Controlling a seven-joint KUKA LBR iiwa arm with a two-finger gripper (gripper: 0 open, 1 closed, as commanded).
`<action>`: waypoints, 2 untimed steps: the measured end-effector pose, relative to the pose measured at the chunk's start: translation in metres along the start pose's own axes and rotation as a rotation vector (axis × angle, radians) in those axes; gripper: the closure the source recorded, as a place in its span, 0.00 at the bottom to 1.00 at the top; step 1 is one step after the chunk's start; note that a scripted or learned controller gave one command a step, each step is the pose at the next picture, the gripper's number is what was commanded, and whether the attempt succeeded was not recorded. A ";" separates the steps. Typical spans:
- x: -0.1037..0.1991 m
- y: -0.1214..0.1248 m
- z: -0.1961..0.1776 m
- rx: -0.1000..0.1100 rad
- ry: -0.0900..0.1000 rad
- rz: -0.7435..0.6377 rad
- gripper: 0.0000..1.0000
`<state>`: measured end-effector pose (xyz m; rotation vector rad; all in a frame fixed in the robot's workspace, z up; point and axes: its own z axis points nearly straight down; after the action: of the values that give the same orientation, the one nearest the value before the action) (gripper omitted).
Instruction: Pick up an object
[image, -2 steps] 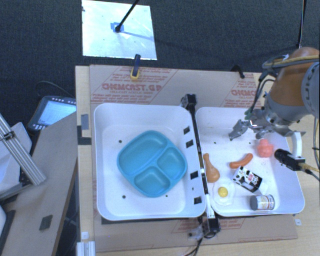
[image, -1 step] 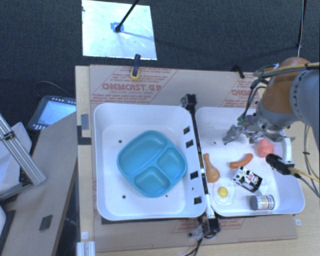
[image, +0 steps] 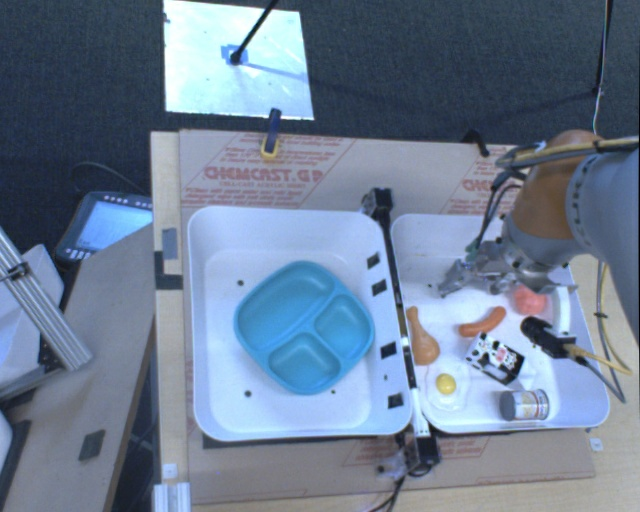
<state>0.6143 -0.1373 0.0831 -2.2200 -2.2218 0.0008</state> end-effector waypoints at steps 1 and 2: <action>0.000 0.002 -0.013 -0.005 -0.001 0.000 1.00; -0.002 0.006 -0.078 -0.009 -0.002 -0.003 1.00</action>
<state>0.6200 -0.1390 0.1610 -2.2222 -2.2304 -0.0070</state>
